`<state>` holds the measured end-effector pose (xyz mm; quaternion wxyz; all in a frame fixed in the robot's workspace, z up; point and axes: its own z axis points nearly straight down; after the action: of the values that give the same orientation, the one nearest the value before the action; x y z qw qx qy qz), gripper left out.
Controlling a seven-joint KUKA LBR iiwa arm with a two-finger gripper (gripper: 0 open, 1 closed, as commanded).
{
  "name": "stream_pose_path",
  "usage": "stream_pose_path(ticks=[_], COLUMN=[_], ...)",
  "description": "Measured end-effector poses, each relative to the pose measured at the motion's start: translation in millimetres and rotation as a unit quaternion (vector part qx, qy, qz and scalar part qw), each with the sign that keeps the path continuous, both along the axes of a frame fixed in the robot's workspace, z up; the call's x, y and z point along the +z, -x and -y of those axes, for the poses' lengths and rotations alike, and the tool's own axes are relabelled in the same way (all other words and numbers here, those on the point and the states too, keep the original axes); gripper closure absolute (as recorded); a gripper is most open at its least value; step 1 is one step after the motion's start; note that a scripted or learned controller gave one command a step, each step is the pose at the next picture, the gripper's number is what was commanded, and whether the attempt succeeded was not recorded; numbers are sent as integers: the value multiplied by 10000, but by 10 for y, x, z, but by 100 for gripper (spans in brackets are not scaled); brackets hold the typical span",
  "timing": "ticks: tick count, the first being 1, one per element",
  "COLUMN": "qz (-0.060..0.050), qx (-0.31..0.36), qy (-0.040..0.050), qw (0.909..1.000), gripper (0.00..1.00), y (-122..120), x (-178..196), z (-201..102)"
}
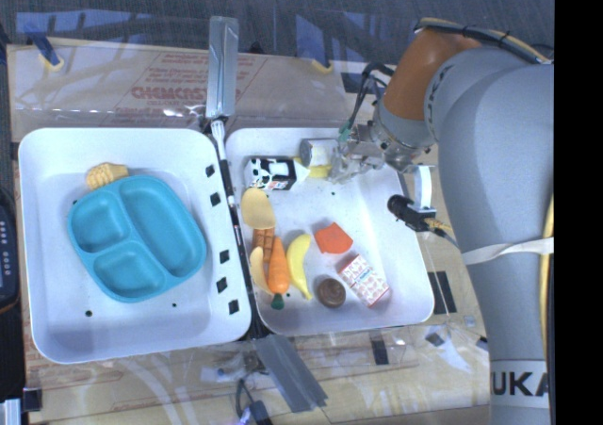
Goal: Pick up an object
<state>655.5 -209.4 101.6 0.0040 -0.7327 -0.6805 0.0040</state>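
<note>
A: Over the right bin's (405, 305) far edge, gripper (347, 161) hangs low by a yellow piece (321, 170) and the cow-print carton (270, 173). Fingers — can't tell, too blurred.

B: Risk?

A: Target sits against the far wall, so I'd guess a finger hits the rim or pushes the piece away. Easier picks lie nearer: banana (299, 264), carrot (277, 266), orange wedge (333, 239).

B: Left bin (38, 253)?

A: Blue tray (137, 235), corn (105, 173). Well apart.
</note>
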Motion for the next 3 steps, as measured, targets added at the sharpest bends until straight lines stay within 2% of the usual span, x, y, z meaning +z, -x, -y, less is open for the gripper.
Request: stream_pose_path(ticks=[1,2,3], qz=[-3,56,58], qx=[5,2957,2994], qy=[-1,16,4], qw=[10000,9553,9541], gripper=[0,0,100], y=[0,-15,-27], x=[-3,-73,28], z=[-4,-326,-366])
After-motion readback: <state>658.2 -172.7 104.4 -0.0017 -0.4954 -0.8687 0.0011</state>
